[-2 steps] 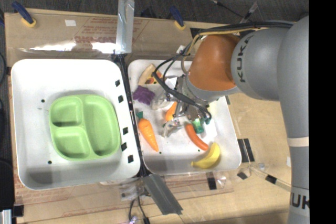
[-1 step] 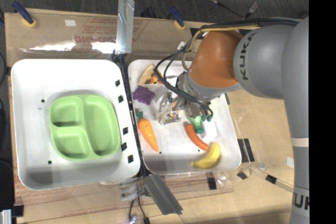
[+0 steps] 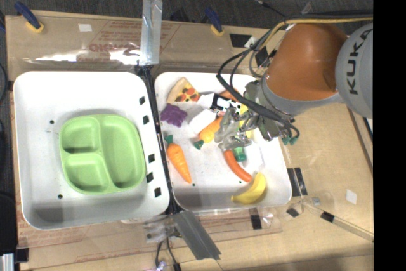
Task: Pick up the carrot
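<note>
- My gripper (image 3: pixel 233 136) hangs low over the middle of the right bin (image 3: pixel 209 197); whether it is spread or pinched, I cannot tell, as the metal blurs into the toys beneath.
- Just under and to the left of it lies one carrot (image 3: pixel 209 131), orange, tilted, green end toward the bin's centre.
- A second carrot (image 3: pixel 237 166) curves below my gripper, its green top close beside the tool; I cannot tell whether they touch.
- A third carrot (image 3: pixel 178 160) lies near the bin's left wall, well apart from me.
- A banana (image 3: pixel 252 190) sits at the lower right corner.
- Purple grapes (image 3: pixel 172 115) and a pizza slice (image 3: pixel 184 92) lie at the upper left.
- The left bin (image 3: pixel 38 92) bears a green divided plate (image 3: pixel 101 152).
</note>
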`<state>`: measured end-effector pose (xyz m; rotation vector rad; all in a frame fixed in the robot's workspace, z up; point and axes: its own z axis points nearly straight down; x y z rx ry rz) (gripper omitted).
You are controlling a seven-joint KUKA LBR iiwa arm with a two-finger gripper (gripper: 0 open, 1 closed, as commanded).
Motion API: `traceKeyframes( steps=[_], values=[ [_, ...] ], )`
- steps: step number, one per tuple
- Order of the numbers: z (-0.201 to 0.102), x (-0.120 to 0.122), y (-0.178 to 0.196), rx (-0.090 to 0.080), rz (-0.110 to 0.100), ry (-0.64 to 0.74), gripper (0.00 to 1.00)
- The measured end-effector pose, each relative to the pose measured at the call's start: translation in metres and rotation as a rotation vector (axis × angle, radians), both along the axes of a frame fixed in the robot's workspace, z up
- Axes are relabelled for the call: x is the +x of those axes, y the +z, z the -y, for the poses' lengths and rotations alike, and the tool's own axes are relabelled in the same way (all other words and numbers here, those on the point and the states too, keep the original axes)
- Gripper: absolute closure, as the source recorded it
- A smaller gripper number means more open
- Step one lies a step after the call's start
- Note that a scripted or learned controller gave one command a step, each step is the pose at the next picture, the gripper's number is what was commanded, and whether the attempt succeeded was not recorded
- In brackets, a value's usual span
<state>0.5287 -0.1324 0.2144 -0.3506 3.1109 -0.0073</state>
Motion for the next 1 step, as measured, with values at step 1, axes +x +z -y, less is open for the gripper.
traceKeyframes(
  steps=[1],
  values=[
    [-0.0649,-0.0381,0.0598,0.002,-0.004,0.090,1.00]
  ],
)
